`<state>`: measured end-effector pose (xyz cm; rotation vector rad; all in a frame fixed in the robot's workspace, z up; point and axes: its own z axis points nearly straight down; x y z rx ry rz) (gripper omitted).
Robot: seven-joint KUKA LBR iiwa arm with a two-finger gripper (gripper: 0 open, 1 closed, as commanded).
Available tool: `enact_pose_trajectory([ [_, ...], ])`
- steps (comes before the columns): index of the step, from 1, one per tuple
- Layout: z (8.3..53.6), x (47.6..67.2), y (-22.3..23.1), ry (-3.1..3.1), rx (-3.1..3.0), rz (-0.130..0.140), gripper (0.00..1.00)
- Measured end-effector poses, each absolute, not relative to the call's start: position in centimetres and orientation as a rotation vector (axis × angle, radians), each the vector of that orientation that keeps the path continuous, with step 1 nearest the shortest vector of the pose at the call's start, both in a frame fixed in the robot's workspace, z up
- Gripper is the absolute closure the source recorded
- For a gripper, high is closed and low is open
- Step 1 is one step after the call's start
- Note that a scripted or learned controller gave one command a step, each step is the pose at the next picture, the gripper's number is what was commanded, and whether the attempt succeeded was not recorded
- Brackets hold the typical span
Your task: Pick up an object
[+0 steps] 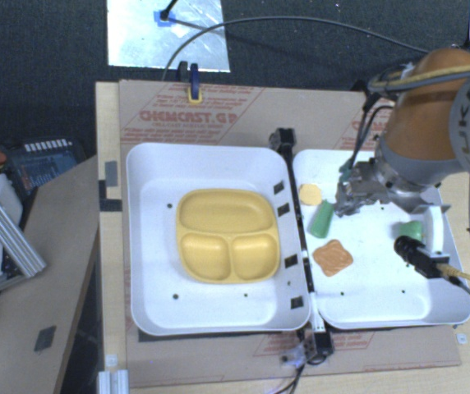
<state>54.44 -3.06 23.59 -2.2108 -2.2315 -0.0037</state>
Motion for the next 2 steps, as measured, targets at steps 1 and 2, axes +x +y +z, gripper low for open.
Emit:
enact_pose_trajectory([
  [1,23.4,54.2,3.3,-2.233,-2.208,-0.005,1.0],
  [2,23.7,53.8,8.3,-2.232,-2.209,-0.004,1.0],
])
